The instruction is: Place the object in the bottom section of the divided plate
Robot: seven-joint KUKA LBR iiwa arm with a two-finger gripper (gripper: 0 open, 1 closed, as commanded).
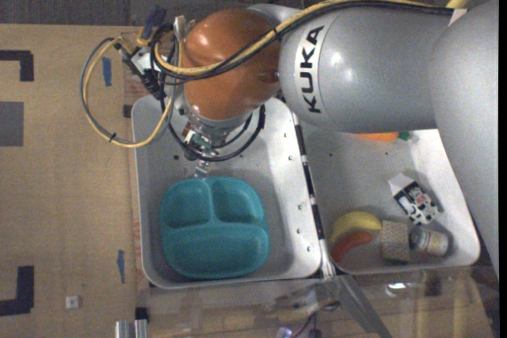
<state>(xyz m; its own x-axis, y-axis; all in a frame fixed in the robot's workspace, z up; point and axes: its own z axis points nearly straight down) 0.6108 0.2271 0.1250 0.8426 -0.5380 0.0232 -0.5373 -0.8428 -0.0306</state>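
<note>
I'm hovering the gripper (200,162) just above the teal divided plate (212,227) for a drop; grip state unreadable

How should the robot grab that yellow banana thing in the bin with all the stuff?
Probably across the middle of the curved yellow banana-shaped toy, coming straight down from above. It lies flat in the right white bin, and its narrow body suits two fingers. A red piece touches its lower side and a tan cup sits close on its right, so the fingers should close across the upper, freer part.
</note>
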